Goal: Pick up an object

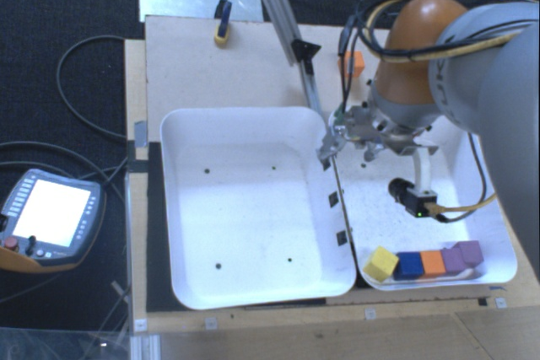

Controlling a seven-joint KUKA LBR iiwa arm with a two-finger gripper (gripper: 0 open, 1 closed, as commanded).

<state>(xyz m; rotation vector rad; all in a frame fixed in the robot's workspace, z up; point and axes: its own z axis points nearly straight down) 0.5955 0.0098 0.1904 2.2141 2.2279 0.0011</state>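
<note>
I have the arm reaching in from the right, its orange band bulging above the wrist and the wrist bent down over the right bin. The claw hangs over the upper part of that bin, close to the wall it shares with the left bin. From this slant the wrist covers the claw's working end, so I cannot tell whether it is released or clenched, and I see nothing gripped in it. A small black unit with a green light hangs just below the claw, with a yellow cable looping off it.

I count two white bins side by side. I count five blocks in a row along the near wall of the right bin, well below the claw and apart from it: a yellow block at the left end, then a blue block, an orange block, and two purple blocks at the right end. They sit touching one another. A sixth piece, an orange cube, lies on the bench above the claw, outside the bins. A teach pendant lies far left of the claw, off the bench.
</note>
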